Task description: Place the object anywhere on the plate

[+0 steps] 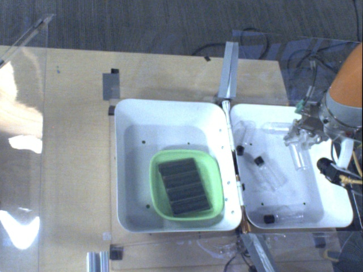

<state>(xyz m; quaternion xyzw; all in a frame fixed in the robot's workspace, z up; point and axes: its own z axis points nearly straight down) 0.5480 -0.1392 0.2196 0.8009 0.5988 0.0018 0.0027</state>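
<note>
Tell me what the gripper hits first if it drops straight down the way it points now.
Likely the clear plastic tube lying under the gripper in the right bin; depth is hard to judge, so it could meet the bin floor beside it.

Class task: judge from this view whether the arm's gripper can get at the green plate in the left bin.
Probably yes: the green plate lies uncovered, though a dark ridged block fills its middle. The gripper hangs over the right bin.

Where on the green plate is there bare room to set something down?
Little: the dark ridged block covers most of the green plate, leaving strips along its left and right rims. The left bin floor above the plate is bare.
</note>
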